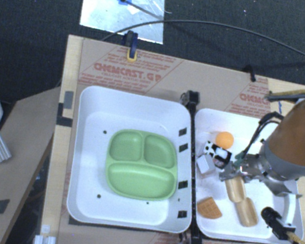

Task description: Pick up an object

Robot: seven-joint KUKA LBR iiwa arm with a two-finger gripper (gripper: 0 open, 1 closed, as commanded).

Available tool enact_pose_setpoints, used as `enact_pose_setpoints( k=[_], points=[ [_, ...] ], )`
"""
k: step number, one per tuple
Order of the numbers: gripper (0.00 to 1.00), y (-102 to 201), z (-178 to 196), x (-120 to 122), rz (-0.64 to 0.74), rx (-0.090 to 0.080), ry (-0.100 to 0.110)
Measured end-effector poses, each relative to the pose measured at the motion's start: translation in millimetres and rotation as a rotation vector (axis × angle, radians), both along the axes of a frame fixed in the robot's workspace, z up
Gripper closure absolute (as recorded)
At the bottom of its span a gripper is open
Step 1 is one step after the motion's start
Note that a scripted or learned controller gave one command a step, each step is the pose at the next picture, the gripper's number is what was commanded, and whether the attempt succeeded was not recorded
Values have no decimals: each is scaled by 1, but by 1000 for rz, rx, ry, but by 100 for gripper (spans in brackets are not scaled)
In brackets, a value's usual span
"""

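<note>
Two white bins sit side by side on the counter (150, 68).

Left bin (88, 136): one green plate (142, 164) with three compartments, lying flat near the middle.

Right bin (214, 120), contents:
- Orange ball (224, 139), far part of the bin, left of centre.
- Black-and-white toy (217, 153), just near of the ball, close to touching it.
- Small pale block (203, 165), near-left of the toy, beside the bin's left wall.
- Tan wooden piece (241, 201), long and rounded, lying at a slant from the bin's centre toward the near right.
- Brown wedge (210, 208), near-left part of the bin, just left of the wooden piece and apart from it.

Arm (298, 138) comes in from the right, and its orange band is over the far right of the right bin. End effector (230, 172) is low over the middle of that bin, just right of the toy and the block, at the far end of the wooden piece. Contact with the wooden piece cannot be told from this angle. Whether the end effector is wide or narrow cannot be told either, since its tip is small and cluttered in the view. Nothing is visibly held, and all candidate objects lie on the bin floor.
</note>
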State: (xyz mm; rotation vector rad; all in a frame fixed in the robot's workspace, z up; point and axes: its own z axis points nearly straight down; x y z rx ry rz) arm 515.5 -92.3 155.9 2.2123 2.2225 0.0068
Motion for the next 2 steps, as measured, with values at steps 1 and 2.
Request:
enact_pose_setpoints(
  k=[1, 2],
  points=[
    [100, -4, 64, 1, 0, 0, -1],
    [100, -12, 110, 2, 0, -1, 0]
  ],
)
